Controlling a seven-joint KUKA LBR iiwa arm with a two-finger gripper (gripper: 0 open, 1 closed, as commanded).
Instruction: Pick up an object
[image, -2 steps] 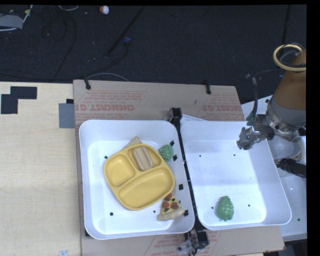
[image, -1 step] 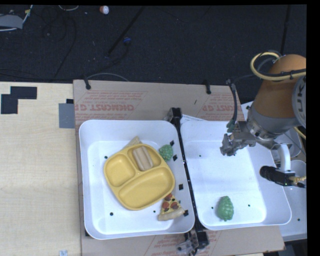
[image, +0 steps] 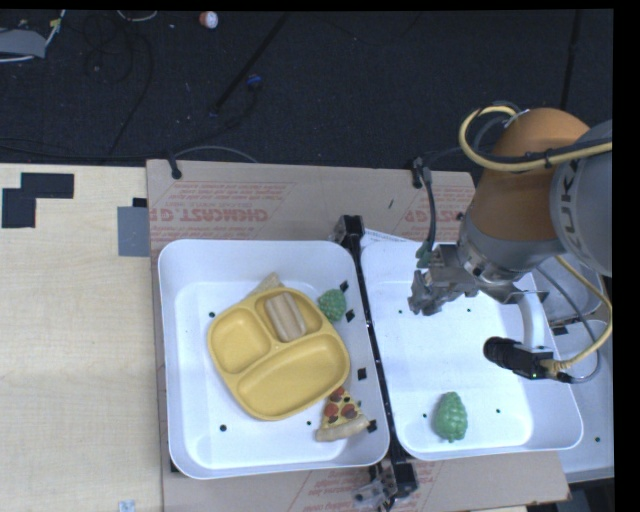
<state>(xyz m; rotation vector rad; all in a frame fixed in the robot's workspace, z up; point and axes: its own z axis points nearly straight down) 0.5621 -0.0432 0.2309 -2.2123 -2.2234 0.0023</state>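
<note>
My gripper (image: 424, 298) hangs over the upper left part of the right bin (image: 560, 425), below the orange-banded wrist; its tips are dark and bunched, and nothing shows between them. A green knobbly toy fruit (image: 450, 416) lies near the right bin's front edge, well below the gripper. In the left bin (image: 180, 300) sits a yellow divided plate (image: 275, 358) with a tan bread-like piece (image: 287, 316) in one compartment. A small green broccoli-like toy (image: 332, 304) rests at the plate's upper right. A pizza slice toy (image: 341, 417) lies by the plate's lower right.
A black divider (image: 368, 340) runs between the two bins. Cables loop from the arm over the right bin's right side, with a black part (image: 515, 356) there. Cardboard (image: 260, 205) lies under the bins, a wooden bench surface (image: 70, 350) to the left.
</note>
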